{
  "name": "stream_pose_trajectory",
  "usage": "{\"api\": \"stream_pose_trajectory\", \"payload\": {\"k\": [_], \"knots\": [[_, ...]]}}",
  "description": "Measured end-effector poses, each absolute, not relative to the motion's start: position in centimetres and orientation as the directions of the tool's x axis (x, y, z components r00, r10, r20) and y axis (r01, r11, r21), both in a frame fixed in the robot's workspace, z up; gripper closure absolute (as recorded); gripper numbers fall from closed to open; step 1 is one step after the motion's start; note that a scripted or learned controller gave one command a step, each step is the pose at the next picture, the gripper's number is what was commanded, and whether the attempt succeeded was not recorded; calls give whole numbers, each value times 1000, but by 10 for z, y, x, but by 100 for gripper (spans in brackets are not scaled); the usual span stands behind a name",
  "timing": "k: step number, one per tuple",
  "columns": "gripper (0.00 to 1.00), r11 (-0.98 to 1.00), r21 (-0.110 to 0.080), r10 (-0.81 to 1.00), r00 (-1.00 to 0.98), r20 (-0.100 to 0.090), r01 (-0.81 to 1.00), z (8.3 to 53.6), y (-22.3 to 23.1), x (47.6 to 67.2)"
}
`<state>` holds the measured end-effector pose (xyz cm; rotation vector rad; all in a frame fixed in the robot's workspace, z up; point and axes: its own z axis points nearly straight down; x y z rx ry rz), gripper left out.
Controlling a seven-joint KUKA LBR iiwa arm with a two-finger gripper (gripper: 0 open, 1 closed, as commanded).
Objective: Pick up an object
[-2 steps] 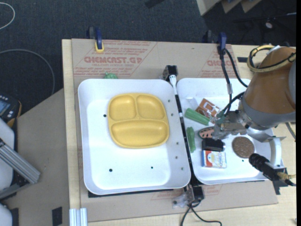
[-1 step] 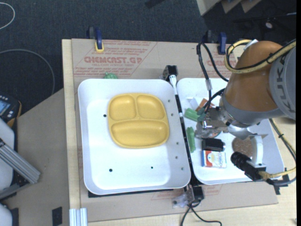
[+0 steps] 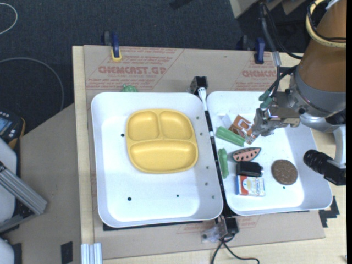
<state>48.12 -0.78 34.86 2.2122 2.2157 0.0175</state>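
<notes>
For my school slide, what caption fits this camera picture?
Robot gripper hovers over toys in the right bin, beside a yellow plate.

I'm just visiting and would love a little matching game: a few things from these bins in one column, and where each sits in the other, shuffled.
Things:
1. yellow divided plate
2. brown round cookie
3. watermelon slice
4. hand

Places:
A. right bin, near its right side
B. middle of the left bin
C. over the upper part of the right bin
D. right bin, just above the black and white packet

Pairs: 1-B, 2-A, 3-D, 4-C
</notes>
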Motion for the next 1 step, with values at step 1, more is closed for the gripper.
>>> {"api": "stream_pose_trajectory", "payload": {"k": [1], "knots": [[100, 10, 7, 1000, -10, 4, 1000, 392, 74, 480]]}}
